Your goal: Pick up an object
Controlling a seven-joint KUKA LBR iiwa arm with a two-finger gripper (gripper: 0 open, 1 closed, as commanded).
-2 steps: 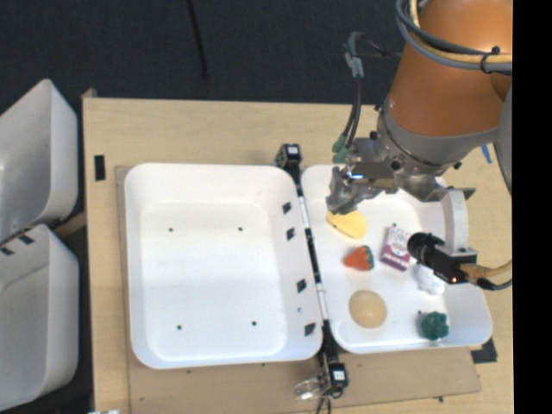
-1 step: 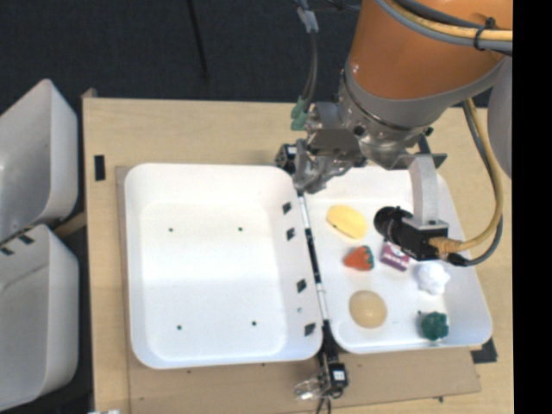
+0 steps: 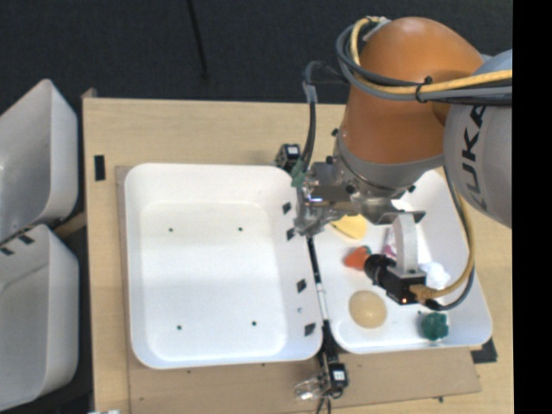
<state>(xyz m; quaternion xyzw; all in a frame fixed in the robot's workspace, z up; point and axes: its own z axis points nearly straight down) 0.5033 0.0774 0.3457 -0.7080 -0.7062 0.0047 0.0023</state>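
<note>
Looming closest to the lens, the arm's orange band [image 3: 410, 84] blocks much of the right bin [image 3: 454, 222], and under it, at the band's 7 o'clock, sits what looks like the claw [image 3: 323, 203], low over the rims where the two bins meet. Whether that claw is released or clenched, I cannot tell; the wrist hides the business end, and nothing shows as held.

Now the candidates, all in the right bin. A yellow piece [image 3: 349, 225] peeks out just beside the claw, at its 4 o'clock, partly tucked under the wrist. A red piece [image 3: 356, 257] lies near it, toward 6 o'clock from the yellow one. Down at the bin's 7 o'clock rests a beige ball [image 3: 368, 309], sitting free and apart from its neighbours. At 5 o'clock, hard in the corner, there's a green lump [image 3: 434, 324]. The left bin [image 3: 207, 257] sits at 9 o'clock from all this, on the tan worktop [image 3: 198, 128].

My read: this is the reach-and-descend step, with no grasp made yet. The claw sits nearer the divider than any object, so the next move calls for a short shift toward 4 o'clock to centre on the yellow piece, then a straight drop and a close. The risk, I'd judge, is clipping the bin rim or pinching only the piece's edge.
</note>
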